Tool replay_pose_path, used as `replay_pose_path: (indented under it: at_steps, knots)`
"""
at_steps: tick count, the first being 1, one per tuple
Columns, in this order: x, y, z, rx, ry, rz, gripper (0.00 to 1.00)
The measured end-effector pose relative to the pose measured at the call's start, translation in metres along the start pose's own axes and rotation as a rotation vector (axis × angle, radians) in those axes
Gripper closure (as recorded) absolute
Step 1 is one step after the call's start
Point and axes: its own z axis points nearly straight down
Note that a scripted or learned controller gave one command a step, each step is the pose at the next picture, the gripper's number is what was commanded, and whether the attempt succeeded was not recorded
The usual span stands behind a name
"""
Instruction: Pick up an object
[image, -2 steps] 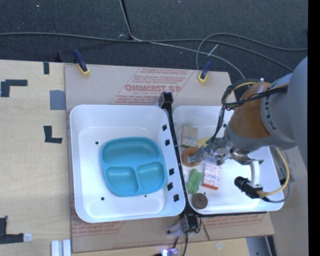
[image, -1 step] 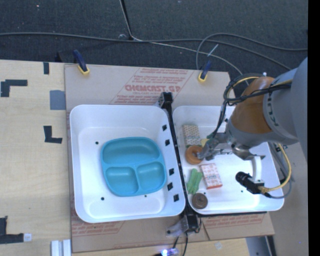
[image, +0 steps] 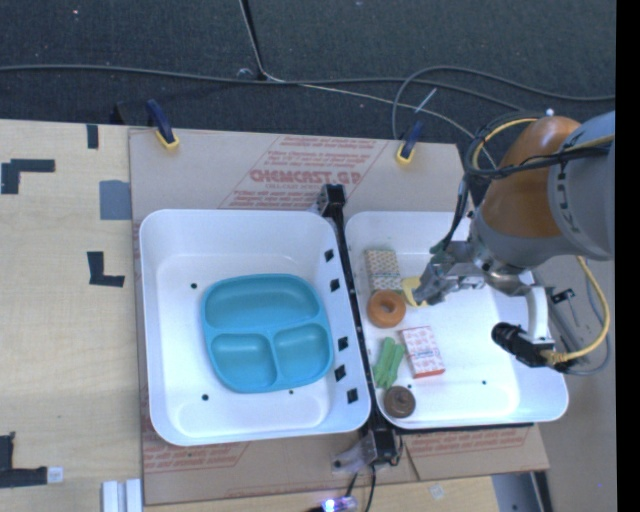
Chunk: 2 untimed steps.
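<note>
So the surface (image: 60, 300) has two white bins on it. The left bin (image: 170, 250) has a blue tray (image: 266, 331). The arm (image: 545, 190) reaches into the right bin (image: 500, 390), gripper (image: 428, 285) low by a yellow thing (image: 412, 293); can't tell if it's gripping. Just beside it sit a patterned block (image: 381, 265), a donut (image: 386, 308), a red-white box (image: 422, 352), a green thing (image: 388, 362) and a brown disc (image: 399, 401).
</note>
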Motion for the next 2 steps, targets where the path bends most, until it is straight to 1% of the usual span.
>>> replay_pose_path:
  at_steps: [1,2]
  knots:
    - [-0.0001,0.0015,-0.0531,0.000,0.000,0.000,1.00]
    - [0.0000,0.0013,-0.0463,0.006,0.000,0.001,1.00]
